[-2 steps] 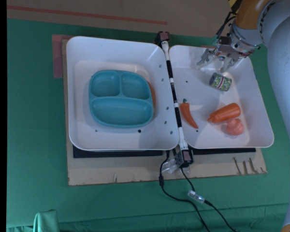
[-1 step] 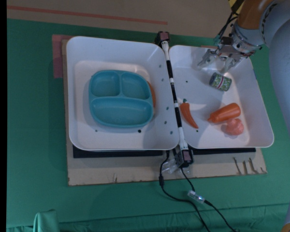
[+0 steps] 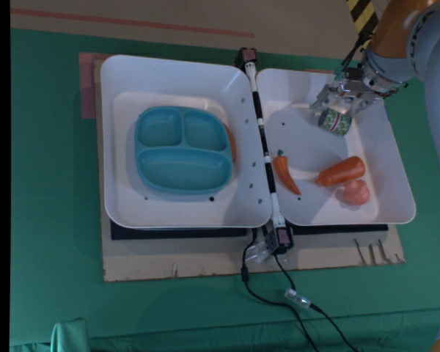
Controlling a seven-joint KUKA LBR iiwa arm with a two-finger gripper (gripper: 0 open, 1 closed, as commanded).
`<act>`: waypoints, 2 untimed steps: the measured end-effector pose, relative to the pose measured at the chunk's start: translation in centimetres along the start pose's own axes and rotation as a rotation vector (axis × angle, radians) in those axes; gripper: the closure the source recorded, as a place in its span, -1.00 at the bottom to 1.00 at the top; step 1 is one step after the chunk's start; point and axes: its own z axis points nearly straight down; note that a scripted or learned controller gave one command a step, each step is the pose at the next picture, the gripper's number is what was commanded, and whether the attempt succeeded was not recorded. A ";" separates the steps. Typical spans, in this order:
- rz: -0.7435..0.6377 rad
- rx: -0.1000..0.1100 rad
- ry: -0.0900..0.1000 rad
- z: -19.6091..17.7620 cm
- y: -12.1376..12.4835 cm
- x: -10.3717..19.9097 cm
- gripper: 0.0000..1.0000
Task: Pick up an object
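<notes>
Pincer [image 3: 342, 108] hung at far end of right bin [image 3: 396, 189]; fingers spread open astride small jar [image 3: 335, 122] | jar lay just under and near side of pincer, tilted; not clearly gripped | carrot [image 3: 342, 171] lay nearer, long axis left-right

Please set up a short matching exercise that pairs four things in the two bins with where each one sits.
Things:
1. blue divided plate
2. small jar
3. chilli pepper
4. carrot

Places:
A. right bin, far end, directly under the gripper
B. right bin, close to the divider between the bins
C. middle of the left bin
D. right bin, near end, beside a pinkish lump

Pairs: 1-C, 2-A, 3-B, 4-D
</notes>
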 end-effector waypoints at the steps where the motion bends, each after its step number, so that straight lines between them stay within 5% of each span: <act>1: 0.003 -0.007 -0.004 -1.3 0.2 -0.2 1.00; 2: 0.001 0.011 0.003 -10.1 2.0 0.0 1.00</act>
